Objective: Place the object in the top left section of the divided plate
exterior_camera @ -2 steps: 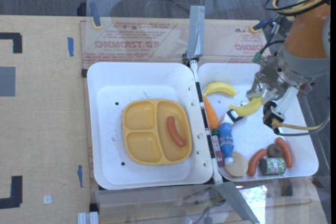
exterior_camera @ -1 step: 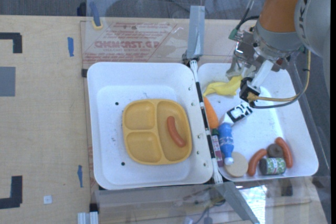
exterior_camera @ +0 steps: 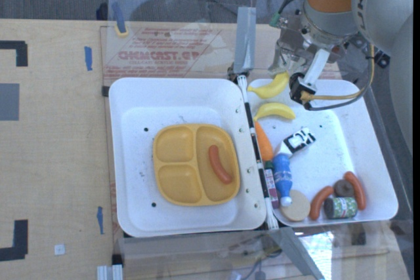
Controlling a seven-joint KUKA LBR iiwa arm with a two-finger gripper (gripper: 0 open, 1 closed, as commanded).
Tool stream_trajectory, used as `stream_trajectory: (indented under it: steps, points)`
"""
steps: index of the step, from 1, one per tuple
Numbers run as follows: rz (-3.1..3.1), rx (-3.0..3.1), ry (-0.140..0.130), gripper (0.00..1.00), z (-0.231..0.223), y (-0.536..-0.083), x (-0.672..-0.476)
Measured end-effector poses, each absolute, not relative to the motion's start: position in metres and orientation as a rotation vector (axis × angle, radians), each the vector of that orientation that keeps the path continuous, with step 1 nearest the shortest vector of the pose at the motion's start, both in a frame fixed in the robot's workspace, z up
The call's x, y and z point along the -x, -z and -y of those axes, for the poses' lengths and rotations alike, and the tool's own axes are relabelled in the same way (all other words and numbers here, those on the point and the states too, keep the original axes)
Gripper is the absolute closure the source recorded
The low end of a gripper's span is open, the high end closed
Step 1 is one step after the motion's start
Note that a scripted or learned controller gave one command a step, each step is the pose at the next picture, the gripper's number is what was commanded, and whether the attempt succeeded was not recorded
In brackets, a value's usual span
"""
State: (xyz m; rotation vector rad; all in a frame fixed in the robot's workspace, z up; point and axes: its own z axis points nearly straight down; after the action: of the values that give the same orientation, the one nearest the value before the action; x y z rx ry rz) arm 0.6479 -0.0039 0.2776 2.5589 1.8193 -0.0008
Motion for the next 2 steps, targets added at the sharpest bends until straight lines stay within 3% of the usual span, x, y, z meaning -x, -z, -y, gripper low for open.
stream_trajectory:
  steps: [1, 2]
  points:
    - [-1.911, -2.496, 0.004, 1.0, -0.038, -0.249, -0.565]
    - [-2.037, -2.391, 0.0, 1.0, -0.06, -0.251, -0.597]
